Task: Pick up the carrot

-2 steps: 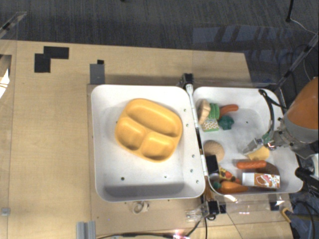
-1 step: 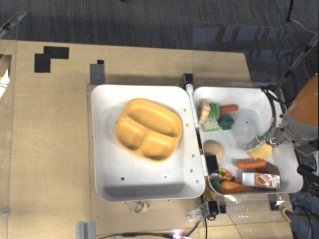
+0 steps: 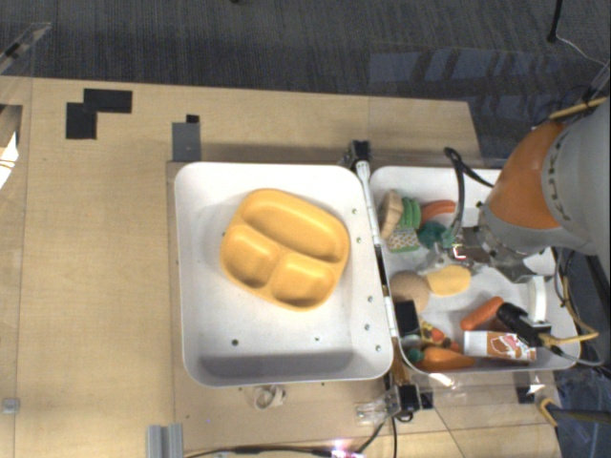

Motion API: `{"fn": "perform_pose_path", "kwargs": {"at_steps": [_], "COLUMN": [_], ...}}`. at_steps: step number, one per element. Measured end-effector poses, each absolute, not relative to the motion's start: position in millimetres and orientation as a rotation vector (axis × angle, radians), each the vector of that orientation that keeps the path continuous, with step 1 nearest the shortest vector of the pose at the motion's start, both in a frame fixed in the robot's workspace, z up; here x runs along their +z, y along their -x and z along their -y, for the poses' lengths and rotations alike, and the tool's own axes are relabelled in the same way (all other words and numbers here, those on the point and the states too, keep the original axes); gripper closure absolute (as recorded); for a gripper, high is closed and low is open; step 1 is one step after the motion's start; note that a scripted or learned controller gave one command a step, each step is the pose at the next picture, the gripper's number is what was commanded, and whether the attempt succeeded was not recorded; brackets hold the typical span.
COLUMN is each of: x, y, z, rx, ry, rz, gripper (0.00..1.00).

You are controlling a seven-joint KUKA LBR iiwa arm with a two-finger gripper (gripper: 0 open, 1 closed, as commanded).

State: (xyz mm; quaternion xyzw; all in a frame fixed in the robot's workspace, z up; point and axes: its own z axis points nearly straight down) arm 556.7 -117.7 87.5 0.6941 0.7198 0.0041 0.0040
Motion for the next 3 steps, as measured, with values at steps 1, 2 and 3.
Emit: {"fn": "perform_pose_path", "kwargs": {"at_steps": [1, 2, 3], "x": [88, 117, 98], "y": [-556.2, -563.5, -530.6], "z": [120, 163, 142], "rx": [0.010, 0.004, 0.003], "ry": [-2.176, -1.900, -1.845], "rz": [-2.252, -2.490, -2.539], "gripper": [0.00, 0.00, 0.00]}}
